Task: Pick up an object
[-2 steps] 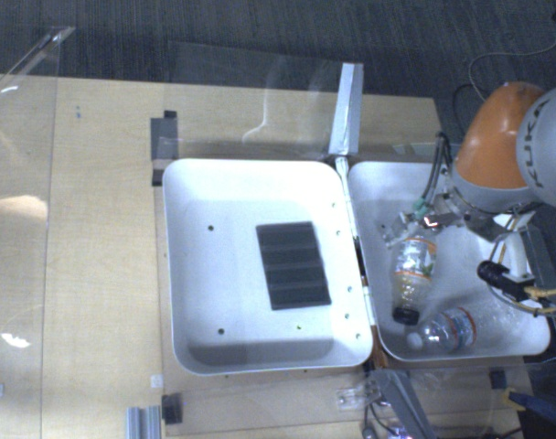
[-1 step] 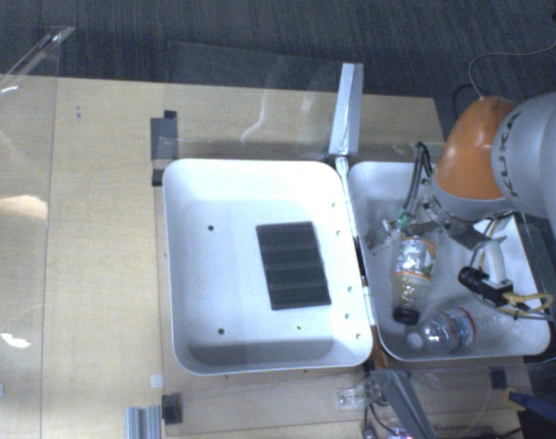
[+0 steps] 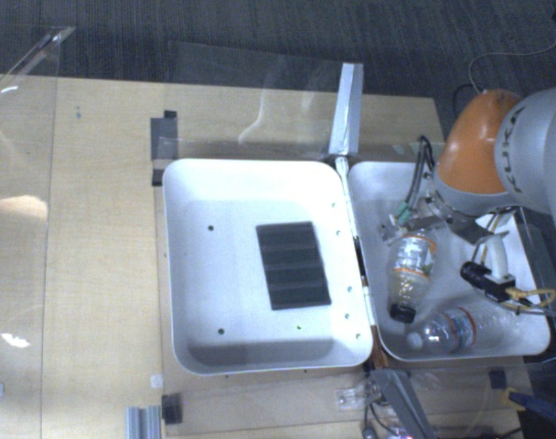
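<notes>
Where the right bin [image 3: 377, 199] comes closest to the camera, a clear bottle [image 3: 447, 329] lies on its side, just nearer than the black-capped bottle [image 3: 411, 271] and close to touching its cap [image 3: 402, 313]. The black-capped bottle itself lies lengthwise, cap toward the camera and base pointing away. Level with it, across the divider in the left bin [image 3: 205, 282], a black ribbed slab [image 3: 293, 264] rests flat and well apart from it. Just beyond the bottle's base hangs the gripper [image 3: 413, 219], at or touching that far end. Whether it stands wide or narrow I cannot tell, and nothing is visibly held. Farther back again, the arm's orange band [image 3: 475, 154] rises over the bin's far side.

By my reading the step in hand is the approach, with the black-capped bottle as the likely target. The next move calls for settling squarely across the bottle's round body and closing firmly, since smooth plastic may roll or slip aside. No brand, label or writing can be read on either bottle or on the slab.
</notes>
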Action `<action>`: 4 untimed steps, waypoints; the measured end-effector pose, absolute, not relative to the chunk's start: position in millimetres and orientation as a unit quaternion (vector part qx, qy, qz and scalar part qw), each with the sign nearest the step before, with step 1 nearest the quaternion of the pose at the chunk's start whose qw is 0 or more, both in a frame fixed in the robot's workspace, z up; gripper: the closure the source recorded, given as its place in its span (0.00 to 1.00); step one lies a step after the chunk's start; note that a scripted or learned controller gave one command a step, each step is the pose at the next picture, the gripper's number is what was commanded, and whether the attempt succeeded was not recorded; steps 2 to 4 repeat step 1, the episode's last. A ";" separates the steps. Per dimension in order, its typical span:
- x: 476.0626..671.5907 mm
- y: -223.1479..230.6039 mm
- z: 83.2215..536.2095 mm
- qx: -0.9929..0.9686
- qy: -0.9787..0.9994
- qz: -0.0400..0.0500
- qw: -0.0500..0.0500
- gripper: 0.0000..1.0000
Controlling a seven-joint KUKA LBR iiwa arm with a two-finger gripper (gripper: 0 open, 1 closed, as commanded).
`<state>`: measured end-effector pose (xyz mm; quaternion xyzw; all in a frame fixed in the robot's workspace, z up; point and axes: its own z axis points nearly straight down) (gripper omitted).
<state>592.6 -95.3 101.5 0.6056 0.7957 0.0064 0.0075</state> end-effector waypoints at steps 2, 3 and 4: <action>661.4 -48.7 192.1 0.465 0.885 0.002 0.004 1.00; 661.4 -48.7 192.1 0.465 0.885 0.002 0.004 1.00; 661.4 -48.7 192.1 0.465 0.885 0.002 0.004 1.00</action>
